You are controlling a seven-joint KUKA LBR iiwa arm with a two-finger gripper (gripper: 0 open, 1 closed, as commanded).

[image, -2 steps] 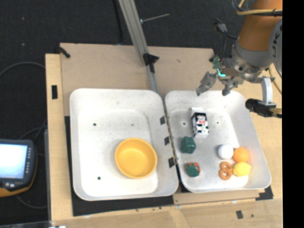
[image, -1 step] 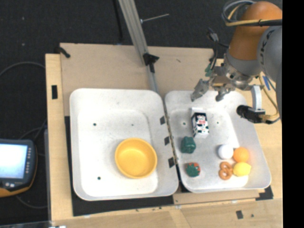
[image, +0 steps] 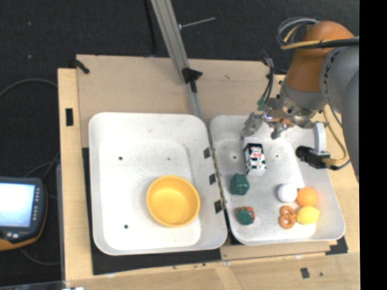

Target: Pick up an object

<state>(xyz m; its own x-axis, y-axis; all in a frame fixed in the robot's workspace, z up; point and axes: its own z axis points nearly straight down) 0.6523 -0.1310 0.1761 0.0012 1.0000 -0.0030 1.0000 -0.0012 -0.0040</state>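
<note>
A pale wooden tabletop (image: 139,83) stands on dark speckled floor (image: 60,23). A metal pole (image: 172,35) slants across its far side; a lit screen (image: 18,210) sits left.

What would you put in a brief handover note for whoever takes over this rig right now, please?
Gripper: open, holding nothing, above the far end of the right bin.
Right bin: a small black-and-white box just below the gripper, a dark green block, a green-and-red piece, a white ball, an orange, a lemon and a pretzel-shaped piece.
Left bin: a yellow bowl.
Done: nothing picked yet.
Left: descend, close on one object, lift. The box looks nearest.
</note>
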